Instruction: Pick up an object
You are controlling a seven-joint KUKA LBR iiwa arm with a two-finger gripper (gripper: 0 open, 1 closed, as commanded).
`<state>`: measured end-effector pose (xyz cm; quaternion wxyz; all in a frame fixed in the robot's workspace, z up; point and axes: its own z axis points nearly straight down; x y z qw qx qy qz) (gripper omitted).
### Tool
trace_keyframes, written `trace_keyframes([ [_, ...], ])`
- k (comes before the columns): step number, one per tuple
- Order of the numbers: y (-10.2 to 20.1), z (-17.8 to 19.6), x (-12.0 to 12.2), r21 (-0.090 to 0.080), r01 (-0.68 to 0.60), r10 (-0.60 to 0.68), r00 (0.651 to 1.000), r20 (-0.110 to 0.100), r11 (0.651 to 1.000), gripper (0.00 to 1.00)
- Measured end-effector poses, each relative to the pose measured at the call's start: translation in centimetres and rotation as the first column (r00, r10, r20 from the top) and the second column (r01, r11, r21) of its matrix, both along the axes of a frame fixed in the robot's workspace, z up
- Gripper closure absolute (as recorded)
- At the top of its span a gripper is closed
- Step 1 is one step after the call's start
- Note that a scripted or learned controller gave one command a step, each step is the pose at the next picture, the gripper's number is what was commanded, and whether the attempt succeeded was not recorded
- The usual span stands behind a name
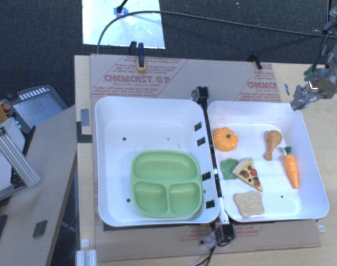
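The right bin (pixel 307 148) holds an orange pumpkin (pixel 225 139), a chicken drumstick (pixel 272 143), a carrot (pixel 291 168), a pizza slice (pixel 248 173), a green leafy piece (pixel 229 168) and a slice of toast (pixel 249 204). My gripper (pixel 300 100) hangs at the far right, over the back right corner of that bin, well above the toys. Nothing shows between its fingers.
The left bin (pixel 110 148) carries a green divided plate (pixel 166 183) toward its front. A clamp (pixel 141 57) sits on the cardboard behind the bins. A cable crosses the dark floor at the back. Equipment stands at the left edge.
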<state>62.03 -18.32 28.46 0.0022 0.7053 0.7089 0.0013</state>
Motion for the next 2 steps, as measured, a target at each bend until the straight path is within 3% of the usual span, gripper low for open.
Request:
trace_keyframes([
  [2, 10.0, 0.1, -4.2, 0.002, -0.002, 0.002, 1.000, -0.004, 1.000, 1.00],
])
